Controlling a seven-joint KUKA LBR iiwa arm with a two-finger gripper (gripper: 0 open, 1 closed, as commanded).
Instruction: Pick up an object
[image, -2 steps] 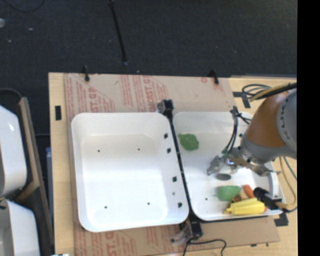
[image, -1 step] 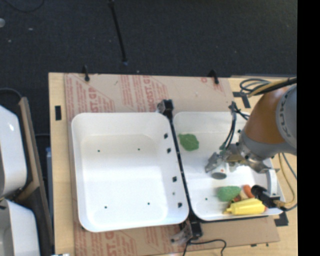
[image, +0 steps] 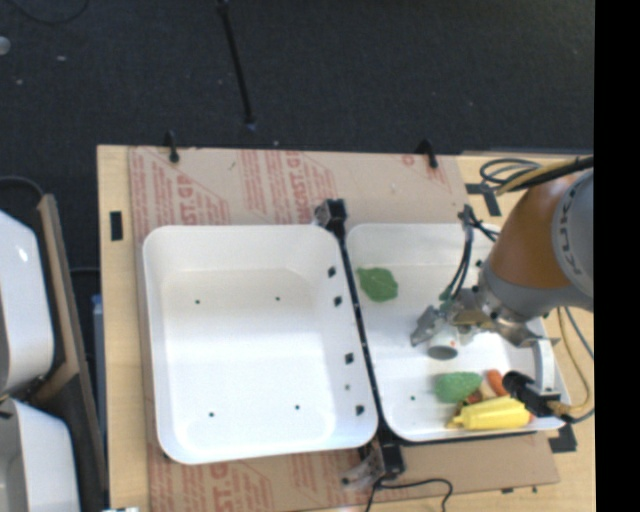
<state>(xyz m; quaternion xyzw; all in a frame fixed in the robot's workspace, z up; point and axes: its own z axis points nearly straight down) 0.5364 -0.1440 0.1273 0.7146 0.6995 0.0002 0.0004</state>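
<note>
My gripper (image: 437, 338) hangs over the middle of the right bin (image: 400, 400), under the grey and orange arm that comes in from the right. A green lump (image: 378, 283) lies up and to the left of it, near the divider between the bins. Below the gripper, near the bin's front, lies a second green piece (image: 458, 386). A yellow object (image: 493, 414) rests by the front rim, and a small orange piece (image: 494, 380) sits just above it. Nothing shows between the fingers.
The left bin (image: 180, 290) sits beside the right one, separated by a black-clipped divider (image: 350, 320). Both rest on a cardboard sheet (image: 240, 185) on the bench. Cables trail at the right edge and at the front.
</note>
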